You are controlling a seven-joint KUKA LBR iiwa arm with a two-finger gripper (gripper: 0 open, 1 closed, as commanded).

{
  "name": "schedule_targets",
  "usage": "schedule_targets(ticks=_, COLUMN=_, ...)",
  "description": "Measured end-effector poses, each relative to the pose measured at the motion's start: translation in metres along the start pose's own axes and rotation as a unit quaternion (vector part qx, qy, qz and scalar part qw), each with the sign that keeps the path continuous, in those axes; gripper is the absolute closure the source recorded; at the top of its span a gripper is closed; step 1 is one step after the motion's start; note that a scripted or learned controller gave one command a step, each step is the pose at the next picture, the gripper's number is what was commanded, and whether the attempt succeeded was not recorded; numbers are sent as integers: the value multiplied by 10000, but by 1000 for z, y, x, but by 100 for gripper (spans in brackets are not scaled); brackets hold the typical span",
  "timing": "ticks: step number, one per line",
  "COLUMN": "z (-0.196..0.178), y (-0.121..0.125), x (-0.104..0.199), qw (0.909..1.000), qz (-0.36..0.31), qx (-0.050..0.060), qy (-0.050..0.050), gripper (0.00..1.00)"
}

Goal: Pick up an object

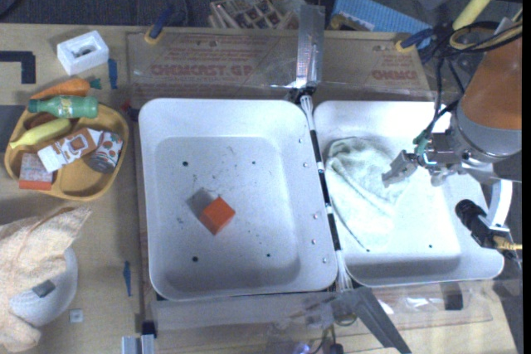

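An orange block [218, 214] with a grey side lies in the middle of the left bin [166, 128]. A crumpled white cloth [358, 170] lies in the left half of the right bin [440, 244]. My gripper [397, 170] reaches in from the right and hangs low over the cloth's right edge, at or just above the fabric. The arm's orange band [498, 87] sits above the bin's right side.
A yellow bowl [95, 182] with toy food and packets stands left of the bins. Below it lie a beige cloth [41, 253] and a white dish. A small white box [83, 52] sits at the back left. Cables hang near the arm.
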State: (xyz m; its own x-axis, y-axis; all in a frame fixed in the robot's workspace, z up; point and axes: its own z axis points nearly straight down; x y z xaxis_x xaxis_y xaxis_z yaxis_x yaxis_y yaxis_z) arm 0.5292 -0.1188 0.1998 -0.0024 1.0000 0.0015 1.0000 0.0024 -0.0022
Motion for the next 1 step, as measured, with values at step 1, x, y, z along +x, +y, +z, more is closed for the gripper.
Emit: schedule_targets(ticks=1, z=0, y=0, x=0, qw=10000, qz=0, qx=0, qy=0, gripper=0)
